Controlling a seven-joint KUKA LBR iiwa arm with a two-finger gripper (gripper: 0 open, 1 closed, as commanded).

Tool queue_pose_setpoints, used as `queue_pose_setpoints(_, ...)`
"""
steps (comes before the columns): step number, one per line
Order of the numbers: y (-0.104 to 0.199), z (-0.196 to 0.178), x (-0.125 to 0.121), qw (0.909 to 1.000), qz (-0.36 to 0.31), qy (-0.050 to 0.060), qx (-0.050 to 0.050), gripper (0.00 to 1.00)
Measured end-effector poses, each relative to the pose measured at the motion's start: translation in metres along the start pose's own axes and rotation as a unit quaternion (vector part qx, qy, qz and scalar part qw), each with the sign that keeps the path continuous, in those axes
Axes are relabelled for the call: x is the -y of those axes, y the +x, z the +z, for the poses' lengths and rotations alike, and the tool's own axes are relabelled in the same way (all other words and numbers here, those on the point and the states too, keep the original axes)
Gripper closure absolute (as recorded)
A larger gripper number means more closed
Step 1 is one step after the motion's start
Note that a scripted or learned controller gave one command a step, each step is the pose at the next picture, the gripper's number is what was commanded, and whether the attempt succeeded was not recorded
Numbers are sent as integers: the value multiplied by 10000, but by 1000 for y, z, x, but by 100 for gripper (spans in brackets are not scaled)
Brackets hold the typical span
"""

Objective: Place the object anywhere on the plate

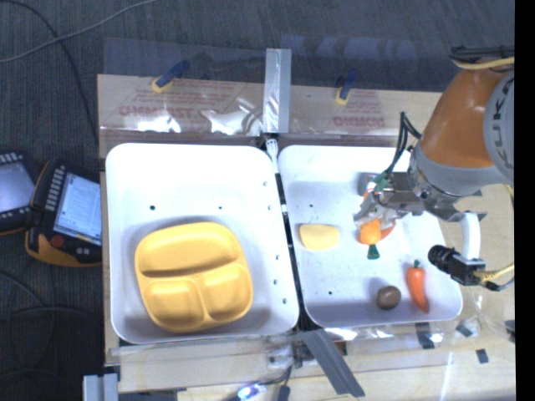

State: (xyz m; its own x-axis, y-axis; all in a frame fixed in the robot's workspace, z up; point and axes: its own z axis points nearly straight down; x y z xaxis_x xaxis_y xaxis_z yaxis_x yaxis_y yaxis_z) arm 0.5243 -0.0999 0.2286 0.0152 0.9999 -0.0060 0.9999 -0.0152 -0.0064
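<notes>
A yellow plate (194,282) with three compartments lies in the left bin (167,170), toward its front. My gripper (374,211) hangs over the middle of the right bin (326,178), reaching in from the right. Directly under its tip is a small orange fruit (369,234) with a green stem (374,252); the gripper's body hides the fruit's upper part. Whether the fruit is in its grasp is unclear.
In the right bin, a pale yellow piece (319,236) lies near the divider, a brown ball (387,296) and an orange carrot (417,285) sit at the front right. A teach pendant (67,215) lies left of the bench. A black cable fitting (451,263) juts from the arm.
</notes>
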Motion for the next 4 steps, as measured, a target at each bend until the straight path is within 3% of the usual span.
queue_pose_setpoints(1, 70, 17, -28, 9966, -818, 3, -20, 100)
queue_pose_setpoints(2, 146, 48, -40, 9904, -1379, 4, -21, 100)
queue_pose_setpoints(3, 199, 48, 26, 9895, -1448, 9, -25, 100)
queue_pose_setpoints(4, 199, 48, 26, 9895, -1448, 10, -29, 0)
